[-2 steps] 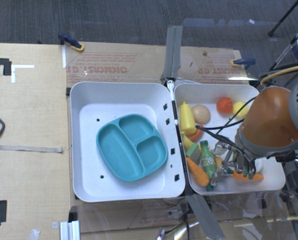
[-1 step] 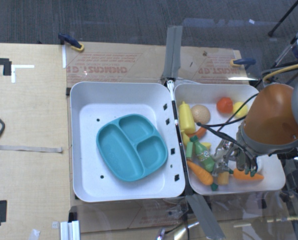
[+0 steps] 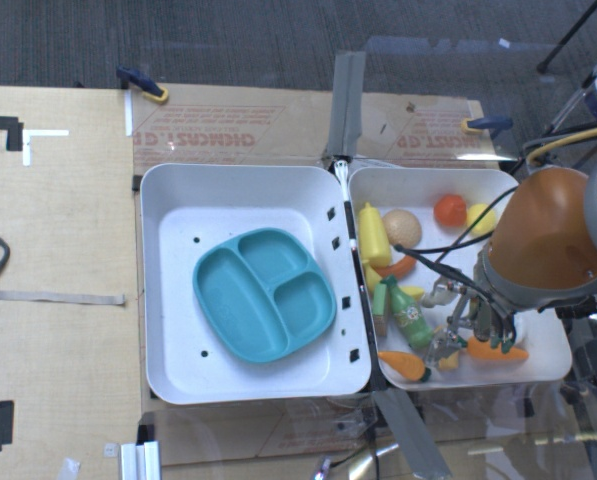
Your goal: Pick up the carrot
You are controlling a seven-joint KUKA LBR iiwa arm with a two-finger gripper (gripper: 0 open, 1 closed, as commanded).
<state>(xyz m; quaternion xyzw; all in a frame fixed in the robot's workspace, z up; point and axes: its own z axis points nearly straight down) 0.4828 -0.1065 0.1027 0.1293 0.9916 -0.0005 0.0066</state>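
Note:
The carrot (image 3: pixel 500 352), an orange stick with a bit of green on it, lies near the front right corner of the right bin (image 3: pixel 553 363). My gripper (image 3: pixel 467 329) hangs low inside that bin, over the carrot's left end. The grey and orange wrist above it covers the bin's right side. Whether the gripper touches the carrot I cannot tell.
The right bin also holds a yellow corn-like piece (image 3: pixel 372 236), a beige ball (image 3: pixel 402 228), a red tomato (image 3: pixel 450 210), a green bottle (image 3: pixel 408 318) and an orange wedge (image 3: pixel 403 365). A teal divided plate (image 3: pixel 265 294) lies in the left bin (image 3: pixel 168 198).

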